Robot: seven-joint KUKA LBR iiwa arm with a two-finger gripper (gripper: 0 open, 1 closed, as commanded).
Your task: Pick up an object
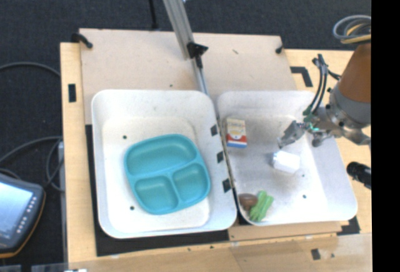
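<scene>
Gripper (pixel 299 133), jaw state indiscernible, hangs just above small white rigid-looking block (pixel 287 161): likely light, smooth; grasp across its short sides.

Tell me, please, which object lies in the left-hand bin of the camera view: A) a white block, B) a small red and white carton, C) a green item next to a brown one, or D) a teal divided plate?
D: the teal divided plate sits alone in the left bin, while the small carton, white block and green item all lie in the right bin.
</scene>
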